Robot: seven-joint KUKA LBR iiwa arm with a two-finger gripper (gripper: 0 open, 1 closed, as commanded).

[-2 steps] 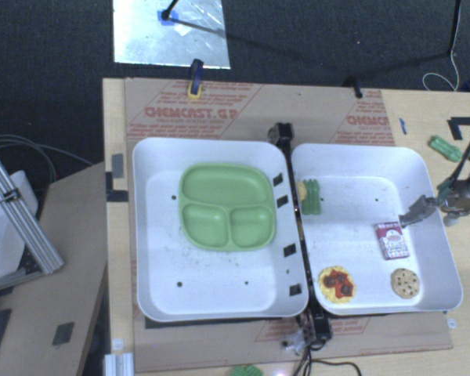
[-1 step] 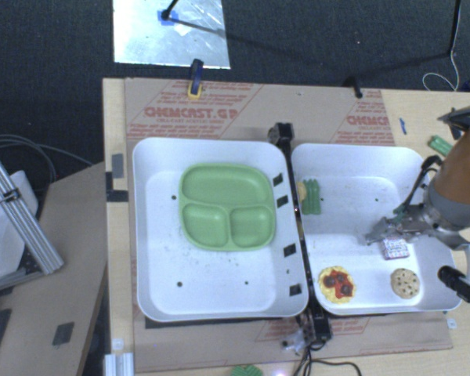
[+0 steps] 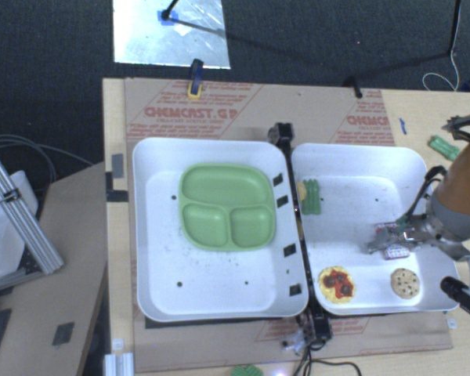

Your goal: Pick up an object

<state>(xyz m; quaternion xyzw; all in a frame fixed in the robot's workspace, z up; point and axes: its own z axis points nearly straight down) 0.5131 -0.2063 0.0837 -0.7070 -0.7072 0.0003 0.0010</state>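
— Reaching in from the right, the arm [image 3: 464,194] holds its gripper [image 3: 385,240] low over the floor of the right bin [image 3: 360,171]. Can you read the finger opening?

— No. The metal fingertips blur together against a small pale, reddish item [image 3: 397,252] lying just beneath them; I cannot tell whether they are spread or closed, nor whether anything sits between them.

— List the candidate objects in that bin.

— Three are clear. A round tan cookie [image 3: 405,283] with dark chips lies flat at the near right, just beyond the gripper's near side. A yellow disc with a red centre [image 3: 337,283], resembling a small pizza, lies flat at the near left, close to the near wall. A green ridged piece [image 3: 311,197] with a pale yellow end rests against the far left wall, well apart from the gripper.

— And the left bin [image 3: 153,210]?

— It carries a light green divided plate [image 3: 226,207], three compartments, lying flat near its centre.
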